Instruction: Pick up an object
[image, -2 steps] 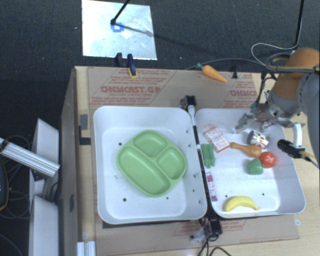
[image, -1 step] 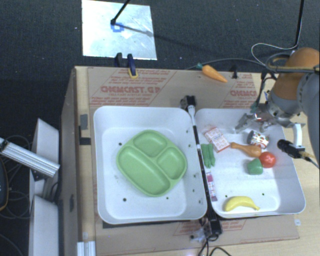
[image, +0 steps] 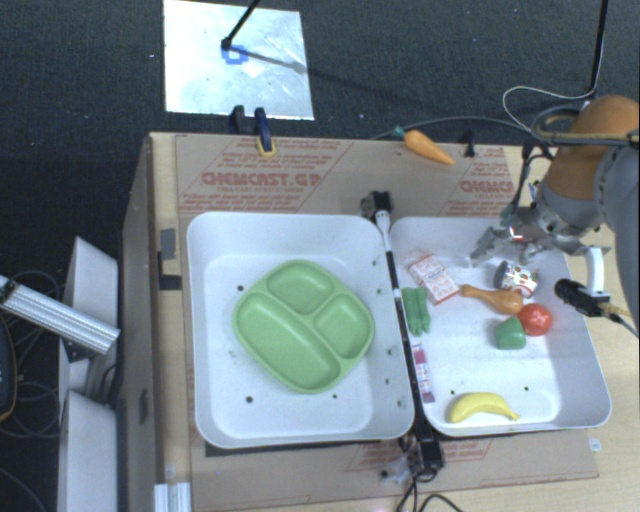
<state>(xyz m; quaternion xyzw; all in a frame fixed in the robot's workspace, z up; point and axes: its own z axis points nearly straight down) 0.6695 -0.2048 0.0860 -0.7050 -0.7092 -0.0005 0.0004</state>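
Note:
My gripper (image: 510, 246) hangs over the back of the right bin (image: 575, 395), with the arm reaching in from the right. Its fingers look spread and nothing shows between them. Just in front of it lies a small black-and-white can (image: 517, 277). Close by are an orange drumstick-shaped toy (image: 490, 296), a red tomato (image: 537, 319) and a green pepper (image: 509, 335). A pink-and-white packet (image: 432, 277) and a green pod (image: 415, 310) lie toward the bin's left wall. A yellow banana (image: 481, 407) rests near the front.
The left bin (image: 215, 400) holds a green divided plate (image: 303, 324). A slim packet (image: 421, 365) lies by the wall between the bins. An orange carrot (image: 429, 147) lies on the cardboard behind the bins, outside them.

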